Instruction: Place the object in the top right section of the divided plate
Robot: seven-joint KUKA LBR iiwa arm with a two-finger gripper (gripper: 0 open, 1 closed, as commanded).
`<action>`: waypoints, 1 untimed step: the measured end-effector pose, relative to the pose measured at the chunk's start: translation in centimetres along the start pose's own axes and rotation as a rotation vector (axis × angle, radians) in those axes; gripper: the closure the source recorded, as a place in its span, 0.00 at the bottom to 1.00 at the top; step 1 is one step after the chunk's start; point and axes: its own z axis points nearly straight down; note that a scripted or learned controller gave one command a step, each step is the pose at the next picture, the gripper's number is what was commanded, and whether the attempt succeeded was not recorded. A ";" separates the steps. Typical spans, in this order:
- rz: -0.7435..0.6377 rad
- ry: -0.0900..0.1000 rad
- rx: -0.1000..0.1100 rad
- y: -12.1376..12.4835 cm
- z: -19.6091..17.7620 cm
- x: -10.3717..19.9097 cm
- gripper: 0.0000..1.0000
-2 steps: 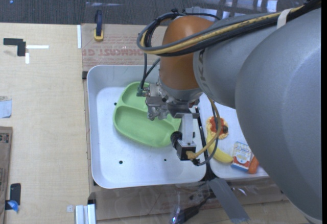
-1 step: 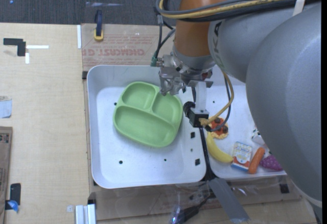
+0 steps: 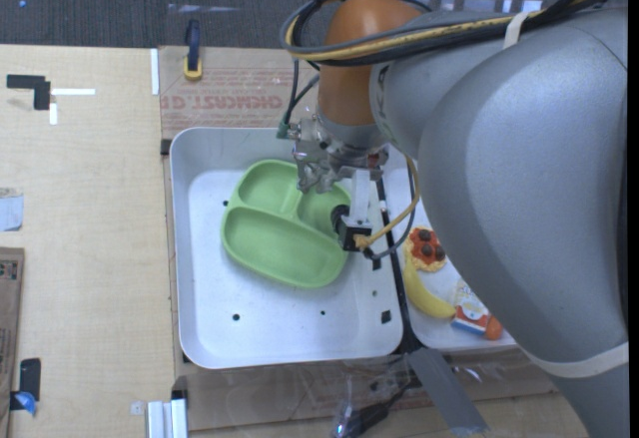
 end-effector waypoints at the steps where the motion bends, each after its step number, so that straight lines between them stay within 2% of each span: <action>1: -0.056 0.002 -0.006 3.0 -7.2 5.2 1.00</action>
